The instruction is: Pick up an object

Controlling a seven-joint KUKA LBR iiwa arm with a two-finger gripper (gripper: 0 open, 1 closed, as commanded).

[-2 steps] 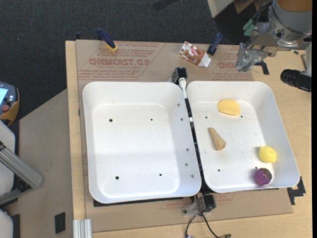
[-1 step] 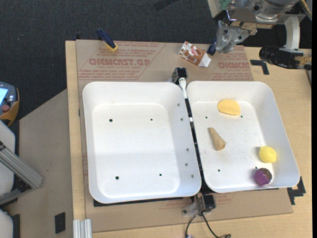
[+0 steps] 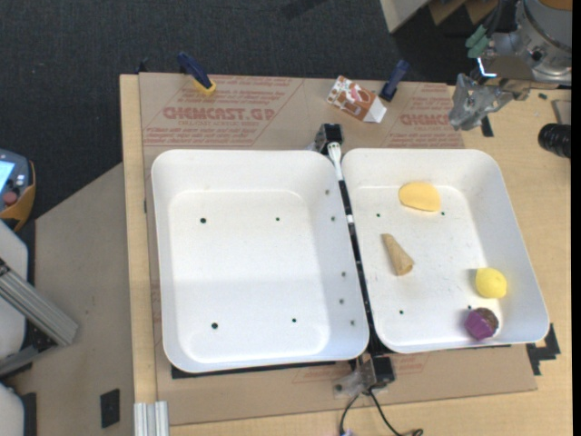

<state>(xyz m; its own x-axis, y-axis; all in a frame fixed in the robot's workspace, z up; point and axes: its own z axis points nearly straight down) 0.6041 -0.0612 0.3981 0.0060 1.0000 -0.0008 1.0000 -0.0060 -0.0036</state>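
Observation:
The right bin (image 3: pixel 508 198) holds a pale yellow oval piece (image 3: pixel 419 196) near its back, a tan cone-shaped piece (image 3: pixel 396 253) in the middle, a yellow ball (image 3: pixel 491 282) at the right, and a purple ball (image 3: pixel 481 322) at the front right corner. My gripper (image 3: pixel 472 107) hangs above the bench behind the right bin's far right corner, well apart from all of these. Its grey fingers point down with nothing visible between them.
The left bin (image 3: pixel 172 243) lies beside the right one, with a black clip strip (image 3: pixel 349 234) between them. A small red and white packet (image 3: pixel 356 99) and two blue clamps (image 3: pixel 196 73) sit on the cardboard behind the bins.

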